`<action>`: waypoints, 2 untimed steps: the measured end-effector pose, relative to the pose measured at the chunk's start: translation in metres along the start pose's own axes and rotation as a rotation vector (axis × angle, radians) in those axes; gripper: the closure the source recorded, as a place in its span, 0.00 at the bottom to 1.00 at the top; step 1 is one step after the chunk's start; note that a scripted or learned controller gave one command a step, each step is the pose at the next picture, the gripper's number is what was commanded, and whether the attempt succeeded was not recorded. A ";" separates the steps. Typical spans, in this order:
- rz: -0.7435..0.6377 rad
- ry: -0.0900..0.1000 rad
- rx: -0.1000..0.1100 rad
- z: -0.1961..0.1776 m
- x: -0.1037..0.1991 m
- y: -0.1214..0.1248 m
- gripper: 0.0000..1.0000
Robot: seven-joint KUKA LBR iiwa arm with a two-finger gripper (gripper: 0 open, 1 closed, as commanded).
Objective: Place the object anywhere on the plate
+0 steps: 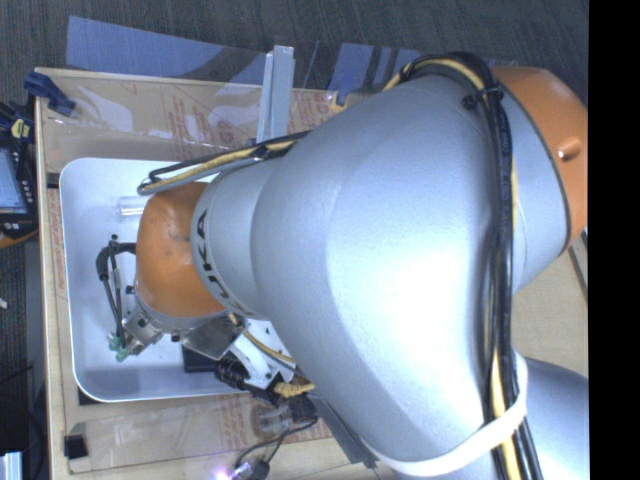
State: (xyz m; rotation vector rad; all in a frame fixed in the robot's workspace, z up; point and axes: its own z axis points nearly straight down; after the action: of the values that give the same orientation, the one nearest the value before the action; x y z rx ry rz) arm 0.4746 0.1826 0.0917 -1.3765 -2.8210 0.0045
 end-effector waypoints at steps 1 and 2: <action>-0.052 -0.001 -0.003 -0.108 -0.045 -0.026 1.00; 0.145 0.000 -0.002 0.000 -0.024 0.064 1.00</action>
State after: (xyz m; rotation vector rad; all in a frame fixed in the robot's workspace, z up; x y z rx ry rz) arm 0.5396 0.2026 0.0912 -1.5782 -2.7144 0.0017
